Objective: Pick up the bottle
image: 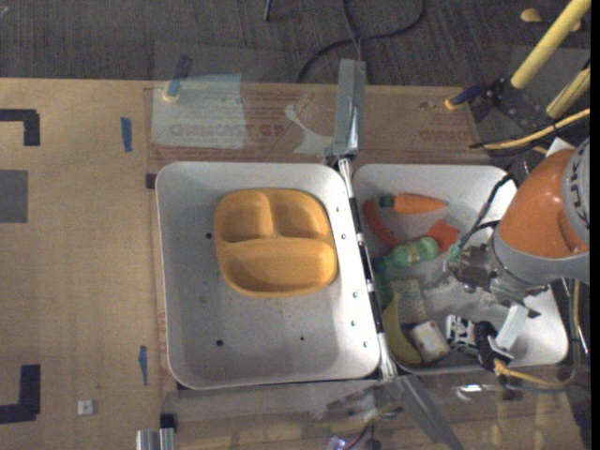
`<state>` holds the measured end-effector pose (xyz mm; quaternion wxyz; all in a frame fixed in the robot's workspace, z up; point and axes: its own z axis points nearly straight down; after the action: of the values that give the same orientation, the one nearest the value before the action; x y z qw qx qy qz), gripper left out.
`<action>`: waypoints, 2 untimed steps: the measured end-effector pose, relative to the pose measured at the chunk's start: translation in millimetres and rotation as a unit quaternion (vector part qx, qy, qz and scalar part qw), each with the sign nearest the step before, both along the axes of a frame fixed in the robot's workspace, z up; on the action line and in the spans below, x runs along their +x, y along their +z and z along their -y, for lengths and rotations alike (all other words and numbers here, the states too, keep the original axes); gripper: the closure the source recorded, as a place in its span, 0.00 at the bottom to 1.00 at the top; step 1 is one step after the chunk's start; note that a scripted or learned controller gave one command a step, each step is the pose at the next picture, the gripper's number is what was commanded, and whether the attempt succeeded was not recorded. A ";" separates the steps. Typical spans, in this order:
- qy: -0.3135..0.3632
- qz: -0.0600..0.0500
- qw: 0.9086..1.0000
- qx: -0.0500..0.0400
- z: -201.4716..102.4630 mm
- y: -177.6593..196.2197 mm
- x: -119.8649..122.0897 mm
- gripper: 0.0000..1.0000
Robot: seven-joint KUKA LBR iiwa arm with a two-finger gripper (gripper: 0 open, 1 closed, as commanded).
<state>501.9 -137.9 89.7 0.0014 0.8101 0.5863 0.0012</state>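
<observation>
**Arm over the right bin, bottle lying close by**

The gripper (pixel 469 272) hangs low over the right bin (pixel 548 345). Can't tell if it's wide or narrow; it's too dark & blurry there, w/ cables in the way. The big grey arm w/ the orange band (pixel 553 209) sits just right of the gripper.

The bottle (pixel 410 252) is green. It lies on its side just left of the gripper & a bit up. It's near the gripper but I can't tell if they touch. Nothing seen held.

Up & left of the gripper lies a carrot toy (pixel 417 203), orange w/ a green end. Below & left is a banana (pixel 401 331), yellow, by the bin wall. A small white pack (pixel 431 339) is right next to the banana, below the gripper.

Far left of the gripper is the left bin (pixel 187 326). An orange plate (pixel 275 242) w/ 3 parts sits in it, upside up, well apart from the gripper.
</observation>
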 end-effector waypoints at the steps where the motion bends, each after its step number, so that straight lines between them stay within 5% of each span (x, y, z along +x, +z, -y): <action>1: -0.003 0.000 1.000 0.001 1.9 7.7 -0.1 1.00; 2: 0.087 -0.003 0.996 0.000 -3.7 43.8 -16.7 1.00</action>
<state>485.2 -134.3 133.5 -0.0008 0.7559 0.6547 -0.0010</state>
